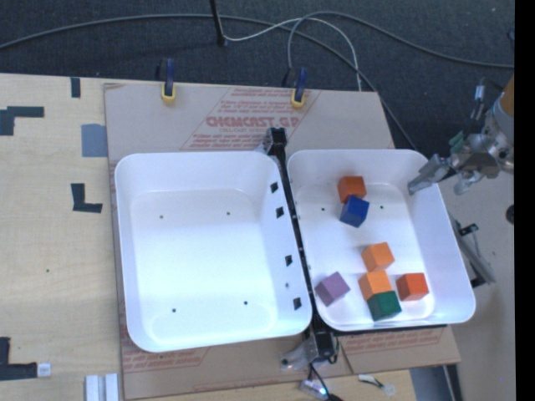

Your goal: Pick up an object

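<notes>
Red "CHEMCAST GP" lettering (251,122) marks the brown board behind the two bins. Seven small coloured blocks (one blue cube (354,211) among them) lie in the right white bin (441,224). The grey two-finger gripper (430,174) hangs over that bin's far right rim; its jaw state cannot be told.

- The arm (508,107) is seen at the right edge of the camera view, with a trace of orange at its upper part.
- The wrist is held over the right-hand side, with grey metal hardware projecting leftward.
- The gripper (428,176) is pointed left and slightly down, its tip seen over the upper right rim area.
- Nothing is seen held at the tip.
- The finger spacing cannot be made out at this angle.
</notes>
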`<move>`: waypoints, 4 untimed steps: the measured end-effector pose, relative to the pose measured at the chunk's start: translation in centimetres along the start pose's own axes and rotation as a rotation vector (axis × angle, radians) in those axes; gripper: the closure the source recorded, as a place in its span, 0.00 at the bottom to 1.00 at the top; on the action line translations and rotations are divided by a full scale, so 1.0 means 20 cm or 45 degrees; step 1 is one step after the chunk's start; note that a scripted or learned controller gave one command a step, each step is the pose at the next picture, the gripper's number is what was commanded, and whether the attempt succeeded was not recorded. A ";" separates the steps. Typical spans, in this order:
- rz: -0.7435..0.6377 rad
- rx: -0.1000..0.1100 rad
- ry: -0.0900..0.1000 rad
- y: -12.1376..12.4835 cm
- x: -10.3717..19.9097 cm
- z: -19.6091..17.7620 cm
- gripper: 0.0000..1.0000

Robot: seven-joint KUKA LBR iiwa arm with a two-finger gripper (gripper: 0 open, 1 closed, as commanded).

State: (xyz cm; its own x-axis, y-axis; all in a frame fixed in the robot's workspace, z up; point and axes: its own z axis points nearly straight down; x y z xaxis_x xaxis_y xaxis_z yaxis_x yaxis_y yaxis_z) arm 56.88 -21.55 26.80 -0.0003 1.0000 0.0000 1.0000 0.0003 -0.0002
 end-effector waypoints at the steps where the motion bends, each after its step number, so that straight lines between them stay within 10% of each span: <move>1: -0.002 0.012 0.004 -0.26 0.23 0.55 0.00; 2: -0.001 -0.004 -0.001 -0.27 0.37 0.89 0.00; 3: 0.002 -0.008 -0.005 -0.27 0.36 0.83 1.00; 4: -0.011 -0.011 0.002 0.02 0.78 0.38 1.00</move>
